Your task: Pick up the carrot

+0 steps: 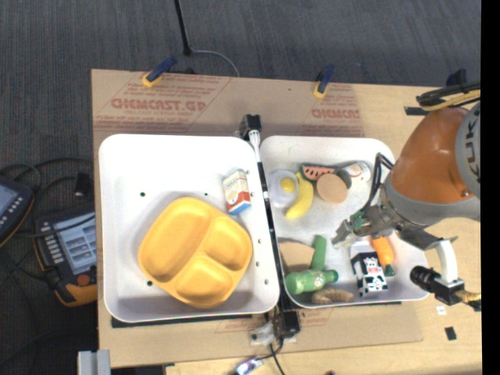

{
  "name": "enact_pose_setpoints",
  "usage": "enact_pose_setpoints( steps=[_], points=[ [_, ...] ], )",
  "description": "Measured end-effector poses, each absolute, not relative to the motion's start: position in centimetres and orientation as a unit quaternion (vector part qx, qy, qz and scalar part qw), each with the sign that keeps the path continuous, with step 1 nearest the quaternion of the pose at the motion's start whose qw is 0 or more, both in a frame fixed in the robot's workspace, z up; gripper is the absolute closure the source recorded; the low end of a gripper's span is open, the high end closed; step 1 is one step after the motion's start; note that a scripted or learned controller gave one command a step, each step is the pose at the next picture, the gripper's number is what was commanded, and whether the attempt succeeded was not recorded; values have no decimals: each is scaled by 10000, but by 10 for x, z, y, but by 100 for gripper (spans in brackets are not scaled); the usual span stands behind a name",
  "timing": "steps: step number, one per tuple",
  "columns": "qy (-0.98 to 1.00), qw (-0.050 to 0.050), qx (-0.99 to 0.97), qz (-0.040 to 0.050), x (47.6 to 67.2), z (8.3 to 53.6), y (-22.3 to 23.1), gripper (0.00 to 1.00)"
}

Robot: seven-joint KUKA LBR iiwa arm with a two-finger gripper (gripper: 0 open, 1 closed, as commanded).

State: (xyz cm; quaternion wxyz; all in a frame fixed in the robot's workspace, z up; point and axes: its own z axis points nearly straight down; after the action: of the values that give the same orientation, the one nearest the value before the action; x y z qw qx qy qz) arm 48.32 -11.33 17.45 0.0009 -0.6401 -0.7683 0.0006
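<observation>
The carrot [383,251], a short orange piece, lies in the right bin [328,144] near its right side, against a black-and-white carton [370,273]. My gripper [361,226] hangs over the same bin, just up and to the left of the carrot, with the grey arm and its orange band [433,161] reaching in from the right. The wrist covers part of the carrot's upper end. I cannot make out whether the gripper touches the carrot.
The right bin also holds a banana [300,198], a watermelon slice [322,171], a round tan piece [333,189], a green bottle [311,279] and a green stick [319,250]. The left bin [125,170] holds a yellow divided plate [195,250] and a small carton [237,191].
</observation>
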Motion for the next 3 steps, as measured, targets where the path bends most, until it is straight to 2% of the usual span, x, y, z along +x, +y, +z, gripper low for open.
enact_pose_setpoints(
  steps=[1, 2, 3],
  points=[
    [-8560, -23, -5170, -25, 487, 89, -181, 100],
    [-8683, 1, -4961, -2, 484, 127, -140, 100],
    [-9646, -8, -2636, 1, 484, 96, -194, 100]
  ],
)
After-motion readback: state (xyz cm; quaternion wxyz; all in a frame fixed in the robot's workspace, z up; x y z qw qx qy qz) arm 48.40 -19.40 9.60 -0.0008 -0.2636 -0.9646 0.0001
